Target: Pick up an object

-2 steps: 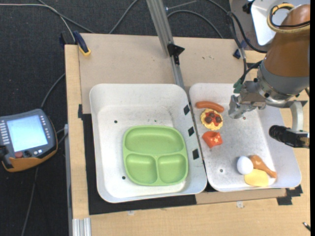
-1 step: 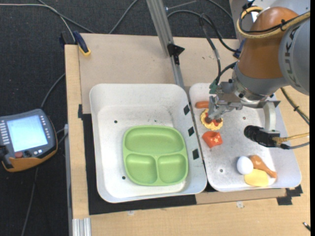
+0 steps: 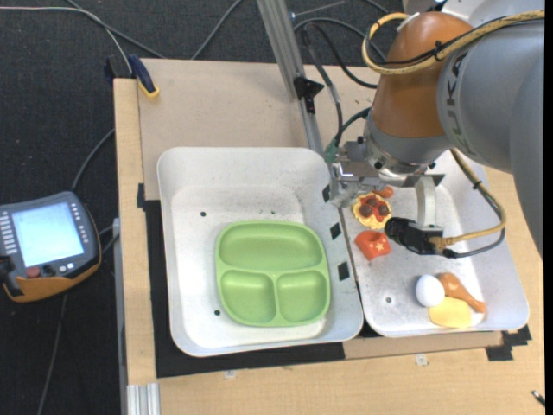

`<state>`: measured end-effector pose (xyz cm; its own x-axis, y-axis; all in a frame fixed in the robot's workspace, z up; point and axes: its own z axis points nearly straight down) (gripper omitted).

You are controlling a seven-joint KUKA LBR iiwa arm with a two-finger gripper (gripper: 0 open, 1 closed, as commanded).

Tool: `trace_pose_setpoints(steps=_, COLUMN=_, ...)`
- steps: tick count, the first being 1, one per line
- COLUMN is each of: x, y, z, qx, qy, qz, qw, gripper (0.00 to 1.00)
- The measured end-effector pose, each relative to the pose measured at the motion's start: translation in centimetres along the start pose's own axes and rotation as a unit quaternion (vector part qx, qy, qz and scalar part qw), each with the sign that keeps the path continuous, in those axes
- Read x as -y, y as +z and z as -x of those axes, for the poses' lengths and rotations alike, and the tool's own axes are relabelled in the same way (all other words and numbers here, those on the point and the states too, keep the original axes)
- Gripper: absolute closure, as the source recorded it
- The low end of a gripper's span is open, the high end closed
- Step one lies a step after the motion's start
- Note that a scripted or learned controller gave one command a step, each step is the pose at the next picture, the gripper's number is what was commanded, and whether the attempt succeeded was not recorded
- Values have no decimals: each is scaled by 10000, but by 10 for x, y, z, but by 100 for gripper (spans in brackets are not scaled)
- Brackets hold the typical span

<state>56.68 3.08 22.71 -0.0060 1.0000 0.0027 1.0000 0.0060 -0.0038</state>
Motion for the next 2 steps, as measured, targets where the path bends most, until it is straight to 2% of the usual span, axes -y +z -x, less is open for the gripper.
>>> trace_pose_setpoints(steps=1, x=-19, y=-9, z=-51, qx=-1, qy=-3, qz=32, qw=10000, gripper=100)
trace_pose_setpoints(steps=2, x=-29, y=-5, z=-57, qx=12, qy=21, qz=27, qw=10000, gripper=100)
